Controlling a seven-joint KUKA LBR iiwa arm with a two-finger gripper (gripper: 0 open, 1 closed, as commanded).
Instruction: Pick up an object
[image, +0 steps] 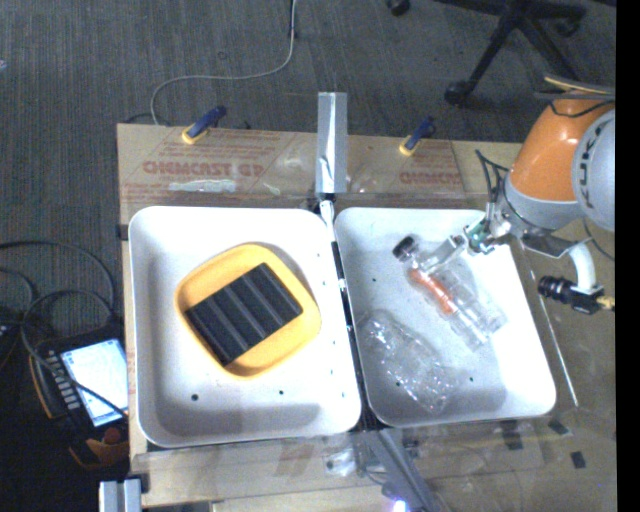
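The clear bottle (452, 283) lies diagonally in the right bin (535, 385), its upper end just left of the gripper (480, 238); jaws' state cannot be told.

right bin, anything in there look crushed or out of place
Yes. In the right bin, a crumpled clear plastic piece lies flattened near the front. Behind it a clear bottle with a black cap lies on its side, slanted, not upright.

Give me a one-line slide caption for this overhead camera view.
KUKA arm at right bin holding clear bottle and crumpled plastic; yellow tray in left bin.
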